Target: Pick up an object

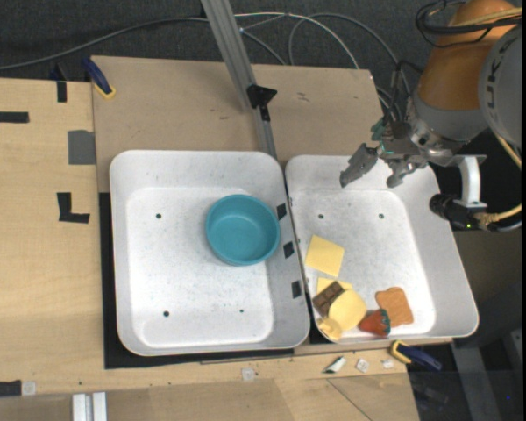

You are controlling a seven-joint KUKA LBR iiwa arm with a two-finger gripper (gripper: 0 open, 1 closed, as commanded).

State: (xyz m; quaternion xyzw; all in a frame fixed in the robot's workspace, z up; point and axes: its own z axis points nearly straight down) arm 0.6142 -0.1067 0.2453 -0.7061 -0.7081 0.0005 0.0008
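Down at the near edge of the bench [184, 86], in the near corner of the right bin [456, 296], sits the little heap of things to pick from: a pale yellow block [349, 309] with a dark brown piece [326, 297] leaning on it, a red piece [374, 324] just beside, and an orange-brown slab [395, 304] touching that red one. A flat yellow square [324, 256] lies slightly farther in, toward the bin's left wall, close to the heap but apart from the orange slab.

Over in the left bin [140, 235], a teal bowl [241, 228] stands upright, mouth up, toward that bin's right side and nearer its far wall than its near one.

And the arm [469, 64], grey with its orange band, reaches in from the right. The gripper [378, 169] hangs over the far right corner of the right bin, well apart from the heap. Its jaws are spread wide, two dark fingers [357, 166] splayed out, nothing between them. White bin floor shows under the fingers.

A grey pole [232, 46] slants across the far edge of the bench, meeting the seam between the two bins. Cables [316, 29] trail behind the bench's far edge.
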